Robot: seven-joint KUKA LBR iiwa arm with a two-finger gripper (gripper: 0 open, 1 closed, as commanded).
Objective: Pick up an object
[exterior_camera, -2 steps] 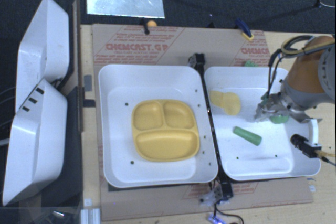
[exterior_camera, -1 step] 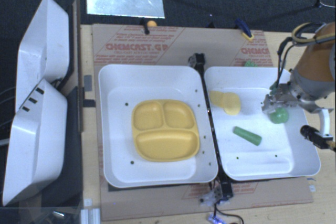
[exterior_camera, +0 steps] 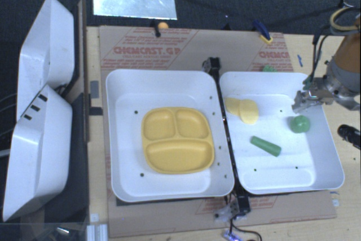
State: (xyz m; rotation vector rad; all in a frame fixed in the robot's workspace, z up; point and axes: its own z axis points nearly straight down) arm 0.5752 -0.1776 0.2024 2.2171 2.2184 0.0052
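In the right bin (exterior_camera: 282,178) lie a pale yellow chunk (exterior_camera: 243,109) near the left wall, a green cylinder (exterior_camera: 265,145) in the middle, and a small green ball (exterior_camera: 300,123) toward the right wall. My gripper (exterior_camera: 305,100) hangs at the bin's right side, just above and beside the green ball. The view is too small to tell how its fingers stand, and nothing shows between them.
The left bin (exterior_camera: 127,178) holds a yellow divided plate (exterior_camera: 177,140). A black clip (exterior_camera: 213,64) joins the bins at the back and another sits at the front (exterior_camera: 241,204). White housings (exterior_camera: 42,104) stand at the far left. Cables trail behind the bench.
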